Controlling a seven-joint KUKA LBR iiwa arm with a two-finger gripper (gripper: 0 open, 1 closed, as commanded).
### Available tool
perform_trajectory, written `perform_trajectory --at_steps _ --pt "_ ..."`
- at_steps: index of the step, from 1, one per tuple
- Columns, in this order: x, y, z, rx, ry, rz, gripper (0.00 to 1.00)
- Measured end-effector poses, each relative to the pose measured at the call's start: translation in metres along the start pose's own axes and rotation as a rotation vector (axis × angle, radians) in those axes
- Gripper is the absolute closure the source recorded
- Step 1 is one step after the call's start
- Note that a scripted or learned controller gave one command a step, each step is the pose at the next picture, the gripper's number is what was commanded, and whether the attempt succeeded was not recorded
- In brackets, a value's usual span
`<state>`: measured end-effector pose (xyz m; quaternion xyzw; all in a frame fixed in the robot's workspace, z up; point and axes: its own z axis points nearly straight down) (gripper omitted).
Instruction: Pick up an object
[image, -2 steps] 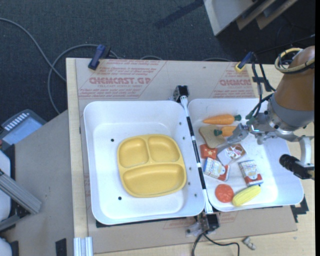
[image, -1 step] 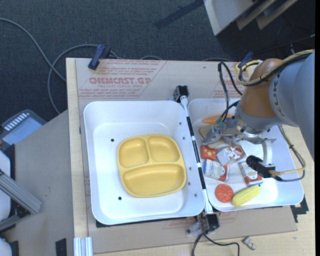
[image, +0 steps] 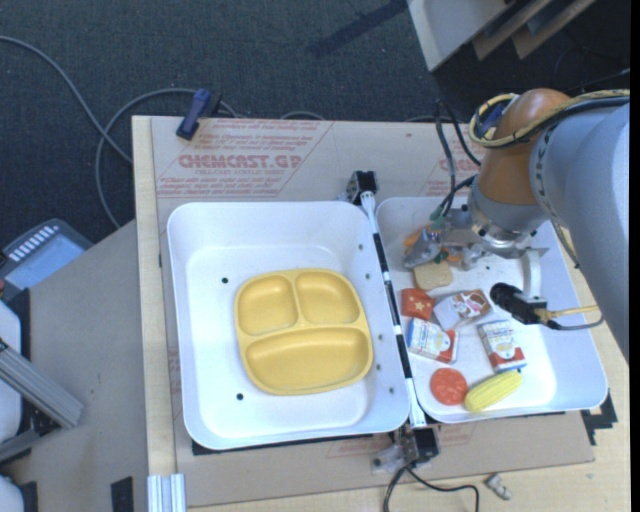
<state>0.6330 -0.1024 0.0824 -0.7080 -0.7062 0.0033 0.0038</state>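
- The surface is showing red "CHEMCAST GP" print.
- The arm is reaching into the right bin.
- The hand is hovering over a tan slice; its spread is impossible to tell.
- Small packets are lying nearby.

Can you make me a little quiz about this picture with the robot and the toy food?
1. True or false: the yellow divided tray lies in the left bin.
2. Which toy lies nearest the front edge of the right bin? A) the yellow corn cob B) the tan bread slice C) a green apple
3. Fill in: the round toy beside the corn cob, the tomato, is coloured ____.

Key: 1 true; 2 A; 3 red.

Bonus look: the gripper hangs over the far end of the right bin, near the bread slice.
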Motion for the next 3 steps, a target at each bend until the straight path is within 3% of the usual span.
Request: perform_trajectory --at_steps 1,2,3 --pt "0.002 0.027 0.002 0.016 0.003 0.001 0.0" --pt "0.0 0.027 -0.008 0.017 -0.002 0.002 1.0" --pt "0.078 -0.047 -0.102 -0.009 0.001 -0.004 1.0"
